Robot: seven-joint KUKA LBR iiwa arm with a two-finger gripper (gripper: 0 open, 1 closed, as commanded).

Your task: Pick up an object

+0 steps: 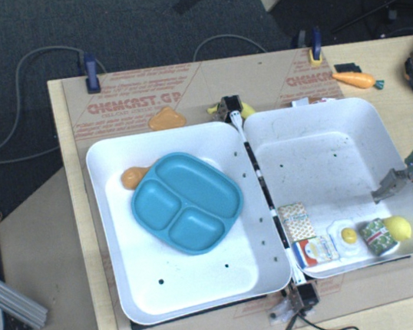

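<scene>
- gripper (391, 187) low at the right bin's (319, 138) right wall; whether it is parted or closed cannot be told; nothing seen held
- just below it, in the bin's near corner: yellow lemon (398, 228) touching a green-patterned packet (376, 237)
- further left of those: fried egg toy (346, 236), red-and-white carton (314, 250), patterned card (296, 221)
- well left, in the left bin (132, 281): blue divided plate (187, 201); orange piece (134, 177) at its far edge
</scene>
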